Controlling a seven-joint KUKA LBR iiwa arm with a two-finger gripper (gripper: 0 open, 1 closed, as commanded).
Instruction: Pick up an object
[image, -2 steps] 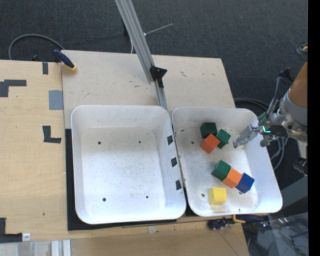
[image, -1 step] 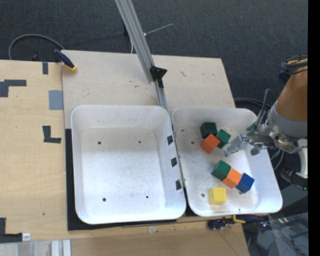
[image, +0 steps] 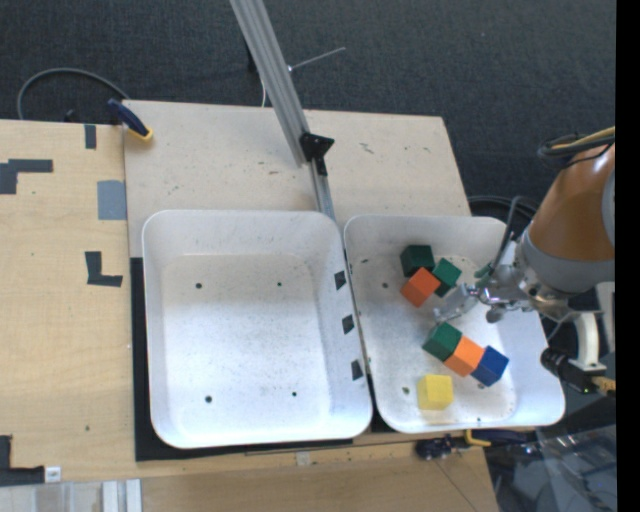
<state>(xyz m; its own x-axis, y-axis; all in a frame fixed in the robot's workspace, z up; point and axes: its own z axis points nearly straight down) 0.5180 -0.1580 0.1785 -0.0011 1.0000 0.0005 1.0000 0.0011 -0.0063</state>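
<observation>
The arm (image: 572, 225) is seen reaching in from the right, its orange band set above a grey wrist. The wrist is bent leftward and downward, with the metal claw (image: 462, 300) carried low at its end. The claw's fingers are too small and blurred to be read.

Light is even and fairly bright, falling from above with no strong direction. The left bin (image: 245, 330) looks nearly washed out, its floor showing fine dark speckle, and shadows along its walls are soft and thin. Right of that bin, the arm (image: 575, 225) is slightly blurred. Overall sharpness is modest and colours muted.
</observation>
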